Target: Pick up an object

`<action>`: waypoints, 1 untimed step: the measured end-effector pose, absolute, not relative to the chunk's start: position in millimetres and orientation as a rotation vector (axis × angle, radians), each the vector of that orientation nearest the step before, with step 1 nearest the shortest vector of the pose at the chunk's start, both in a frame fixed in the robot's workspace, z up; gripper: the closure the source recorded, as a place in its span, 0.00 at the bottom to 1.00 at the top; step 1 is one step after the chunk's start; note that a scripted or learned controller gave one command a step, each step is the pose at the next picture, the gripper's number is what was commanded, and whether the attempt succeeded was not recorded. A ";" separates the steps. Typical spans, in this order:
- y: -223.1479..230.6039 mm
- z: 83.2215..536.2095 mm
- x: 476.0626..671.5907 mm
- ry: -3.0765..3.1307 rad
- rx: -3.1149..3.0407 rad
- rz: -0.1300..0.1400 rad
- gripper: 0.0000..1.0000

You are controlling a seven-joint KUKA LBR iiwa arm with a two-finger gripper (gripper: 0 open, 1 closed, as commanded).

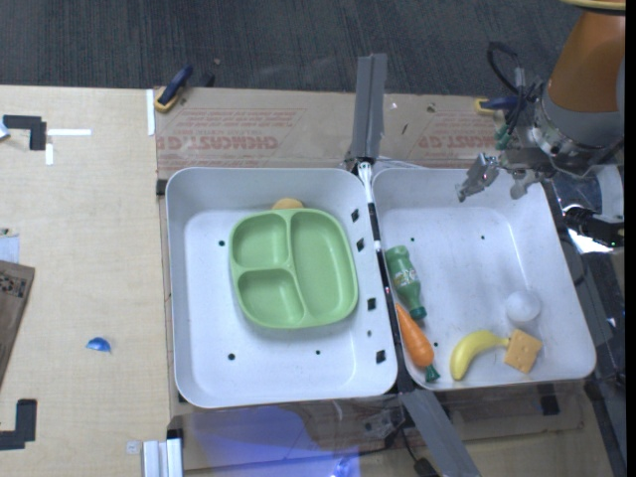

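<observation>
Five objects noted in right bin (556,266): nearest, banana (473,352), cheese wedge (523,351), carrot (415,340), white ball (523,307); farther, green bottle (404,280) against left wall. Banana judged light, firm, smooth; best taken across mid-body. Gripper (500,178) open, empty, above far rim, well apart from banana.

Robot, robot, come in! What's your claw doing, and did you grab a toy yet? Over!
Gripper open, above right bin's far edge. Holding nothing. Banana, carrot, green bottle lie untouched. Nothing blocking.
</observation>
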State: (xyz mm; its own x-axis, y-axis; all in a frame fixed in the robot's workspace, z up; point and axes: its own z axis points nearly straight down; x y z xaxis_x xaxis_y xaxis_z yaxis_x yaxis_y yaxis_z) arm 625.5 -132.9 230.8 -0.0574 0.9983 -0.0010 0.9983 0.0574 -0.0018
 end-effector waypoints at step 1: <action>-102.1 127.5 561.9 -2.223 -2.216 0.005 0.00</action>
